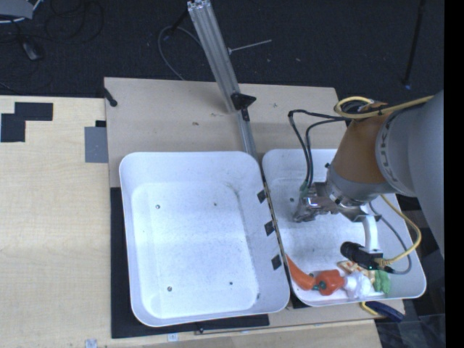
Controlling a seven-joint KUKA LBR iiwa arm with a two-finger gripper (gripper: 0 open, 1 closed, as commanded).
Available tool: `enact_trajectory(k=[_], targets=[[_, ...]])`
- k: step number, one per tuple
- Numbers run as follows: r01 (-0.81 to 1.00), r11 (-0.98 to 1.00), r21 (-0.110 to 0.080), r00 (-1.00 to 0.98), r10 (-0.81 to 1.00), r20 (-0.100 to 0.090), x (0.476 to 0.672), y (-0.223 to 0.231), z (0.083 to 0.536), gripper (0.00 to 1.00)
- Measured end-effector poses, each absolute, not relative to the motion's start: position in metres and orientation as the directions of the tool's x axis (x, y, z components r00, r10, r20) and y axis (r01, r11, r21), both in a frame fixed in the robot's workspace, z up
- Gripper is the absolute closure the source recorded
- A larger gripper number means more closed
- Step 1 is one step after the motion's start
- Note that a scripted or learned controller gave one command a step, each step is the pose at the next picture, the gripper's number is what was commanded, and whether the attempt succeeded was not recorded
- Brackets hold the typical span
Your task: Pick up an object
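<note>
The jaws (308, 207) hung low over bare floor in the right bin (290, 167), their opening impossible to tell, nothing visibly held, so the reach seemed underway, the next move calling for travel toward 5 o'clock, where the orange toy (328, 281) lay near the front wall.

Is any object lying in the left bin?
No. The left bin shows only its bare white floor; the orange and red objects lie in the right bin.

Two white speckled bins (192, 187) on tan bench (181, 114), grey arm (413, 143) w/ orange band (359, 151), plus orange carrot-like toy (299, 274), red toy (330, 281), green bit (382, 283).
</note>
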State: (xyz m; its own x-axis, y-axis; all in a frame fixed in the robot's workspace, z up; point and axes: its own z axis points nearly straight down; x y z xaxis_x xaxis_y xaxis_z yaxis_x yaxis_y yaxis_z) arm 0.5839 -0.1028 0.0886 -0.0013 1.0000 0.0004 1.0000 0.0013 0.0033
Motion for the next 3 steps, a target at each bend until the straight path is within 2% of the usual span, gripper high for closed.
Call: enact_trajectory(k=[1, 2, 3], targets=[[1.0, -0.001, 0.004, 0.001, 1.0, 0.0, 0.513, -0.1, 0.089, 1.0], [1.0, 0.003, 0.008, -0.003, 1.0, 0.0, 0.496, -0.062, 0.191, 1.0], [1.0, 0.006, -0.001, -0.006, 1.0, 0.001, 0.495, 0.013, 0.186, 1.0]])
